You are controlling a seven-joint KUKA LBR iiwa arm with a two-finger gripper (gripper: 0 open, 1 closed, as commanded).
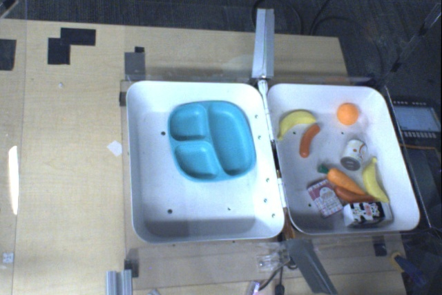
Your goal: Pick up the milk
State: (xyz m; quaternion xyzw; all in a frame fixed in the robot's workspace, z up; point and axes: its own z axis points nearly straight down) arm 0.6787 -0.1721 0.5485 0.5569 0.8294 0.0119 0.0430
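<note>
The milk (363,213) lies in the right bin (394,148), at its near edge.
It lies flat, its long side running left to right, just past the carrot (345,182) and the banana (373,180). The blue tray (210,139) sits in the left bin (148,169).

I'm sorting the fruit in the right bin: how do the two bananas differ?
The upper banana lies near the bin's top left, curved crosswise and touching the hot dog; the lower banana lies along the right side, running lengthwise beside the carrot. The upper one looks stubbier, the lower one slimmer. Both are yellow and in the right bin.
</note>
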